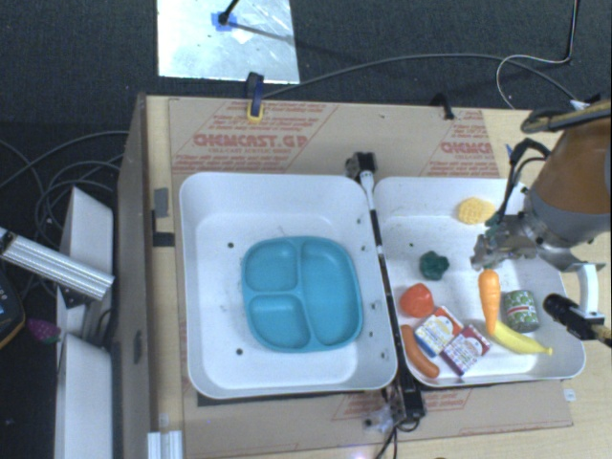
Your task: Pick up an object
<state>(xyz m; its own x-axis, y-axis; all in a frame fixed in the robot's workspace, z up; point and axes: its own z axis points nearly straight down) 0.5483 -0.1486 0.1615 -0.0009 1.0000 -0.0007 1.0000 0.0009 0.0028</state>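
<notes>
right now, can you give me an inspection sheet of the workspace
surface: bench bearing two white bins, left bin, right bin
job's things: carrot, banana, corn, tomato, sausage, green can, dark green piece, two packets
clutter: blue divided tray
grippers: gripper above carrot's top
cables: loose cables on floor
surroundings: shiny sheet
</notes>
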